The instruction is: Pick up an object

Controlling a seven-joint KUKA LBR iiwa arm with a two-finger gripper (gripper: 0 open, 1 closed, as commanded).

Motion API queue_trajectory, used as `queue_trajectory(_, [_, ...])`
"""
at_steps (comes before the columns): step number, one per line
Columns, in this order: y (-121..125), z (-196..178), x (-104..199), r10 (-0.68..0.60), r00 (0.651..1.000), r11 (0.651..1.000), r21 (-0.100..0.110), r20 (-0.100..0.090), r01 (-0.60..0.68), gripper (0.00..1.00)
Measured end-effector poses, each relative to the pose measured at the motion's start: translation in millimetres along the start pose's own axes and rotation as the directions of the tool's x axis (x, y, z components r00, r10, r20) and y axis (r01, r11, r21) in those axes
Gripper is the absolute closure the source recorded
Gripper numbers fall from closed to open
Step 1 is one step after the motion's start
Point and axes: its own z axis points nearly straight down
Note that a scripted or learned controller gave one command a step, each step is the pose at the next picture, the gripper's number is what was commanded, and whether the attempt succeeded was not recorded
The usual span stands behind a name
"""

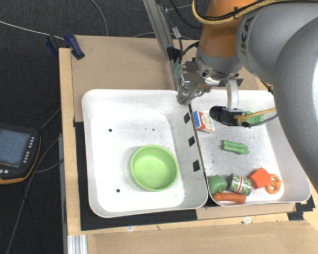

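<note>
Reaching in from the right with a grey arm (286, 52), above a left bin (111, 152) and a right bin (265, 157). Holding the gripper (186, 95) over the far end of the wall between them; cannot tell whether spread or pressed together, and nothing seen pinched. In the left bin, a green bowl (153, 167). Likeliest pick: a red-and-white carton (204, 122) in the right bin's far left corner, just right of the gripper and slightly nearer, long axis seemingly far-left to near-right. Farther toward the near edge, a green block (235, 147) and a red sausage (230, 197).
</note>
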Motion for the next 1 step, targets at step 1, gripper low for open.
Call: queue_trajectory(1, [32.0, 0.7, 41.9, 0.001, 1.000, 1.000, 0.000, 0.001, -0.001, 1.00])
